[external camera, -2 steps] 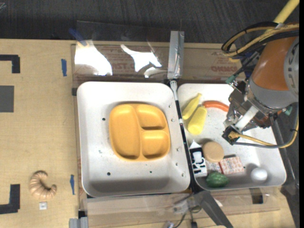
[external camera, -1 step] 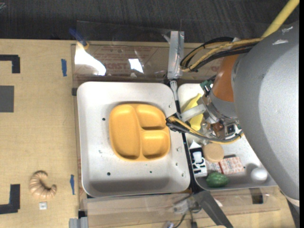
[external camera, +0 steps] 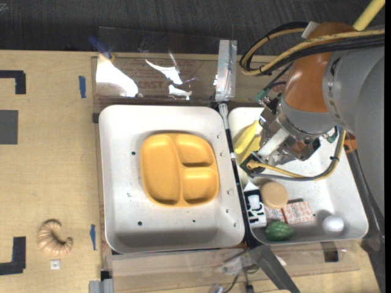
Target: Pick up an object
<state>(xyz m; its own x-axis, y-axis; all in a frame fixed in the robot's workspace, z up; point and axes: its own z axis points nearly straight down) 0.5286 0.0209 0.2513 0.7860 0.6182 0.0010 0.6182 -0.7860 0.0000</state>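
Yellow item: a banana-like piece (external camera: 245,138) lies in the right bin (external camera: 349,182) at its left wall, probably light hollow plastic, smooth and slippery; best pinched across its narrow middle.
Relation to tool: it sits just beside and partly under the gripper (external camera: 269,157), on the left.
Gripper state: low in the bin; whether open or closed, I cannot tell.
Other picks: tan round disc (external camera: 274,195), green lump (external camera: 280,230), silver ball (external camera: 333,224) lie nearer the front.
Left bin (external camera: 116,212): holds a yellow divided tray (external camera: 179,168).
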